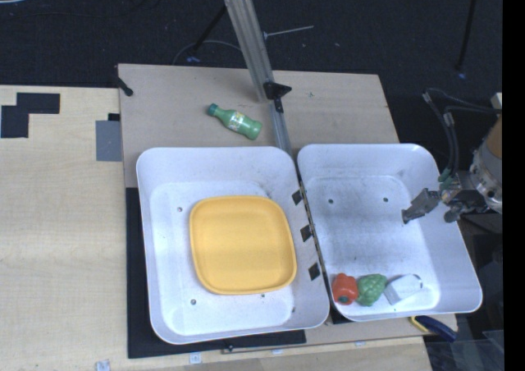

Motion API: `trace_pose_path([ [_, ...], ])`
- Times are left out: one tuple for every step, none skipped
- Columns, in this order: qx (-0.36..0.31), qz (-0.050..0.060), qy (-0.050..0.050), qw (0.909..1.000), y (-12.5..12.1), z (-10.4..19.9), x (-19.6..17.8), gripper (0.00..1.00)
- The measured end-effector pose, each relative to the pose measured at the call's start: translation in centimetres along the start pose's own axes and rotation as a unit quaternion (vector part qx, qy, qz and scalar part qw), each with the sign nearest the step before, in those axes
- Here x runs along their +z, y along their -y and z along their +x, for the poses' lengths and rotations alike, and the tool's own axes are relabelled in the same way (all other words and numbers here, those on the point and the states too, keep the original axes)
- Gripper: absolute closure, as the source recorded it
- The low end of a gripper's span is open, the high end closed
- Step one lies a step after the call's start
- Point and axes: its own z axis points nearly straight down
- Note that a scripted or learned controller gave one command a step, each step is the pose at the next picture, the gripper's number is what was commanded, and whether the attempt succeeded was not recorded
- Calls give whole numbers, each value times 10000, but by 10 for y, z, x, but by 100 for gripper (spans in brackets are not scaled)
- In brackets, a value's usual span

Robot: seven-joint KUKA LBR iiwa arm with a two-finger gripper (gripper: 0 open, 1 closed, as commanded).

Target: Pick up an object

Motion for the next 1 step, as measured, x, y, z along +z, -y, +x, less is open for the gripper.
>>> trace_pose_path([
  [3,-1,0,10000,8,2,60,0],
])
